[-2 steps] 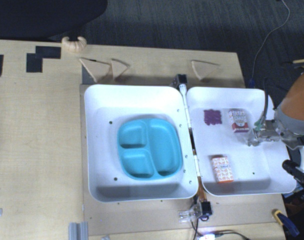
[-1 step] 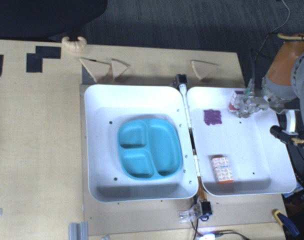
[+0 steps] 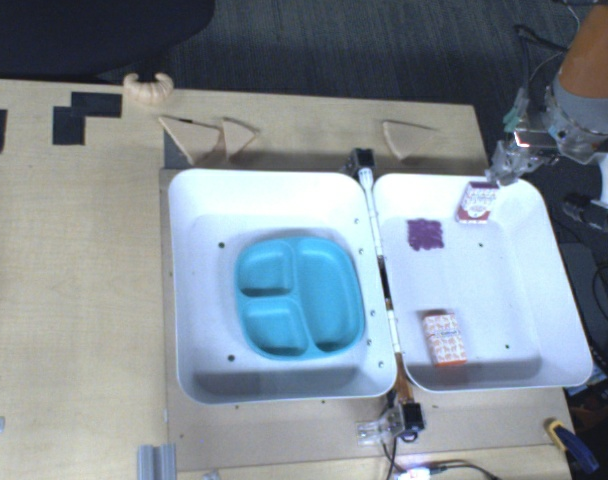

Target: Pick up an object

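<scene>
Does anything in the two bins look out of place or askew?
One thing: the small white carton lies against the right bin's far rim, right under the tool, not flat on the floor. The blue tray, purple piece and orange box lie normally.

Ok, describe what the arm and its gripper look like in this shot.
The arm enters at the upper right: a broad orange band above a pale grey wrist section. Below it sits a blocky silver-grey gripper with a small bright pinkish light spot on its body. It is too blurred to make out cables or markings on it.
</scene>
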{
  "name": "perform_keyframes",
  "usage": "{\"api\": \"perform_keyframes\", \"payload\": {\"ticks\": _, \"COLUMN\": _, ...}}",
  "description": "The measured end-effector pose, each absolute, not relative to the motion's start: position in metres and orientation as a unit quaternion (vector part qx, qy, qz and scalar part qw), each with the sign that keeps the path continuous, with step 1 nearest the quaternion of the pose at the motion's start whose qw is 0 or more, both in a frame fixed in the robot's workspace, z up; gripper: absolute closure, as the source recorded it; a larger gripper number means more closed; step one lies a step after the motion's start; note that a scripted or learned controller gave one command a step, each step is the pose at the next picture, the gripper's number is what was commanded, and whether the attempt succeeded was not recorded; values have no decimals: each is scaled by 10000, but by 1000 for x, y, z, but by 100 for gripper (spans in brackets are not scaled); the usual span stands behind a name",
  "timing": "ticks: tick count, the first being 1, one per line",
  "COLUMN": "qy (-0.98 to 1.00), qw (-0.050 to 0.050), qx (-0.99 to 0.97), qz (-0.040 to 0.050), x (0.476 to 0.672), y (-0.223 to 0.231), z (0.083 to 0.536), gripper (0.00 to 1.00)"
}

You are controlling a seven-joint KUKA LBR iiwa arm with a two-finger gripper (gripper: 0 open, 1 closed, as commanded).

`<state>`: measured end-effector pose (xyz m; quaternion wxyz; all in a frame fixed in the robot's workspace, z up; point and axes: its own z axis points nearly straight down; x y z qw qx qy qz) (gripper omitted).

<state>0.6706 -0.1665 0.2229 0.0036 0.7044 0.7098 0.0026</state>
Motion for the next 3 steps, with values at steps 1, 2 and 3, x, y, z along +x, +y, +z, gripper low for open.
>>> {"api": "perform_keyframes", "payload": {"ticks": 1, "qy": 7101, "qw": 19, "qx": 7041, "qz": 21, "x": 643, "y": -126, "z": 261, "gripper": 100}}
{"api": "perform_keyframes", "payload": {"ticks": 2, "qy": 7096, "qw": 16, "qx": 7046, "qz": 12, "x": 642, "y": -127, "z": 260, "gripper": 0}}
{"api": "perform_keyframes", "payload": {"ticks": 3, "qy": 7083, "qw": 26, "qx": 7059, "qz": 15, "x": 639, "y": -164, "z": 86, "gripper": 0}}
